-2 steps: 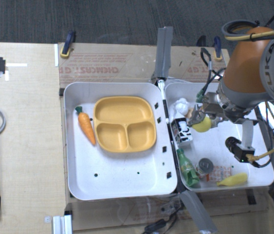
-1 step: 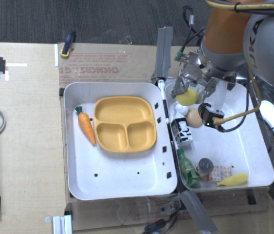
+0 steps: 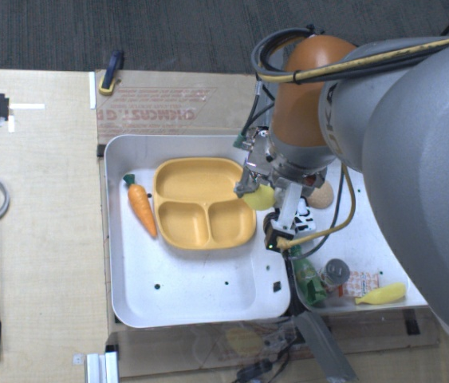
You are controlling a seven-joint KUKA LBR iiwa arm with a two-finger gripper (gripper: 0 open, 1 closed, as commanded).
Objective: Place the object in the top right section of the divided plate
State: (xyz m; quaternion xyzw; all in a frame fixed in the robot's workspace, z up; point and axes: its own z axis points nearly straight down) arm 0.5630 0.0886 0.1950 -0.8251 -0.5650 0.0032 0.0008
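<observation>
A yellow divided plate (image 3: 200,202) lies in the left white bin (image 3: 192,294), with one wide section at the back and two smaller ones in front. My gripper (image 3: 262,191) hangs over the plate's right rim, beside the back section's right end. A small round yellow-green fruit (image 3: 257,199) sits between its fingers, just above the rim, and the gripper is shut on it. The grey arm with its orange band (image 3: 308,94) hides much of the right bin.
An orange carrot (image 3: 140,207) lies in the left bin just left of the plate. The right bin holds a beige round item (image 3: 321,195), a green object (image 3: 308,282), a small can (image 3: 336,271) and a yellow banana-like piece (image 3: 384,294). Cardboard (image 3: 160,106) lies behind the bins.
</observation>
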